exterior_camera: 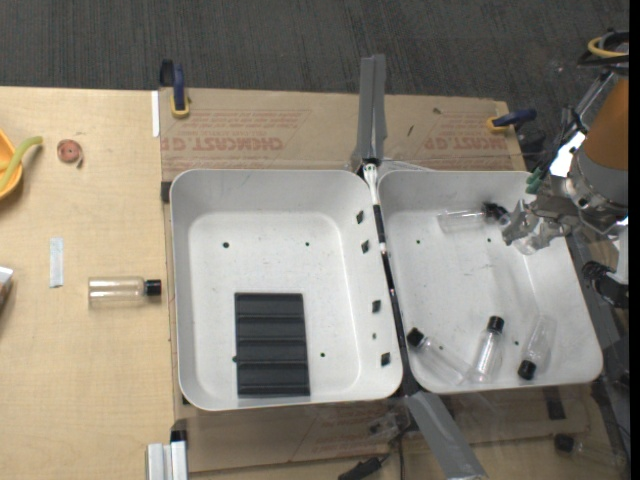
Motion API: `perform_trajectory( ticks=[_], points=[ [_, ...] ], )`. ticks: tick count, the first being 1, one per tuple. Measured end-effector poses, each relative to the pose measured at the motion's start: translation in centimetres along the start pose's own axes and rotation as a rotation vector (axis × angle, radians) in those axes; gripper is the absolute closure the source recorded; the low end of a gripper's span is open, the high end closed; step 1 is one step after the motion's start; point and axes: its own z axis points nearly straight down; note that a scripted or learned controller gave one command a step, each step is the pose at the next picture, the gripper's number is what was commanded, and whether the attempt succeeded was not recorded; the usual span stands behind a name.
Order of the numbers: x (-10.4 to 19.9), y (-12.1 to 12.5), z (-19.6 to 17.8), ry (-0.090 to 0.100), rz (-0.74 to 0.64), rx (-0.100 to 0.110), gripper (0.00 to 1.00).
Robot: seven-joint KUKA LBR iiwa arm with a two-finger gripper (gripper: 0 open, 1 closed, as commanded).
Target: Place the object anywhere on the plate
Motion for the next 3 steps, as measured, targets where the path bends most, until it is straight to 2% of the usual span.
perform_trajectory(
  ticks=[1,2,3],
  points=[
    [0.0,0.0,0.0,0.000,0.000,0.000,0.00],
    [-0.8,9.0,-2.6,0.000,0.007,-0.002,0.00],
    [-2.9,8.6,-12.5,0.000,0.060,-0.001,0.00]
  ],
)
